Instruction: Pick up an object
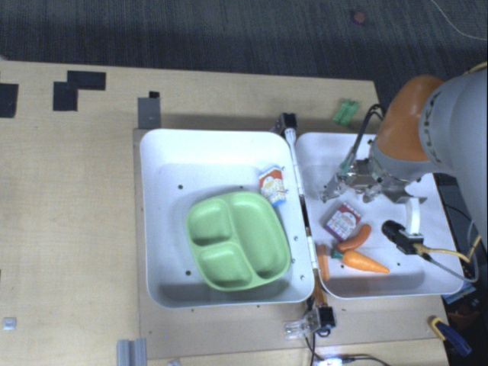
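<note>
My gripper (349,192) hangs over the middle of the right bin (438,280), fingers apart with nothing between them. Just below it lies a small purple and red packet (341,220). Beside that packet rests a red-orange sausage (354,238), with an orange carrot (365,263) in front of it. A second orange piece (323,266) lies against the bin's left wall. In the left bin (164,204) sits a green divided plate (237,239), and a small white, red and blue packet (273,185) lies by its far right corner.
A green object (345,111) lies on the bench behind the right bin. The ridge between the two bins (299,197) runs just left of the gripper. Black patches (76,88) mark the bench at far left.
</note>
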Available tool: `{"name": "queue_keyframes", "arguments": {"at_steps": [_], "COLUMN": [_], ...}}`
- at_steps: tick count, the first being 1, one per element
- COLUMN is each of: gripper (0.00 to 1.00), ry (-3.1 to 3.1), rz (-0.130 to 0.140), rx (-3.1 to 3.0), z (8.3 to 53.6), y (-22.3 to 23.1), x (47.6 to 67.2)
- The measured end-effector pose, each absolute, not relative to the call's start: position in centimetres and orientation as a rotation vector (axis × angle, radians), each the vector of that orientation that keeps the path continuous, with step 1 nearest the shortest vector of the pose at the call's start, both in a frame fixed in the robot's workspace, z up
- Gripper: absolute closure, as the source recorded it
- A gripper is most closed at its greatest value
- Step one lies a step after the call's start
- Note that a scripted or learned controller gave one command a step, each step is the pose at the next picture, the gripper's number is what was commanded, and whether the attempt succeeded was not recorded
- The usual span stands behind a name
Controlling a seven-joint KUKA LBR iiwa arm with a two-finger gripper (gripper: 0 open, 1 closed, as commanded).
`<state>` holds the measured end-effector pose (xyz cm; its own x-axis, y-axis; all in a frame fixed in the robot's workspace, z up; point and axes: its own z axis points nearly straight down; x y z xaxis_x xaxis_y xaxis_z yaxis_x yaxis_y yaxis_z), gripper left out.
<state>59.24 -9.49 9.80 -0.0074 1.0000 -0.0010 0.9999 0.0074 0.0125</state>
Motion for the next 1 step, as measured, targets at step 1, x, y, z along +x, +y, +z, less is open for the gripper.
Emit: {"name": "queue_keyframes", "arguments": {"at_steps": [1], "gripper": [0.0], "ry": [2.22], "rz": [0.007], "rx": [2.215], "z": [8.63], "y": [-10.31], "x": [56.65]}}
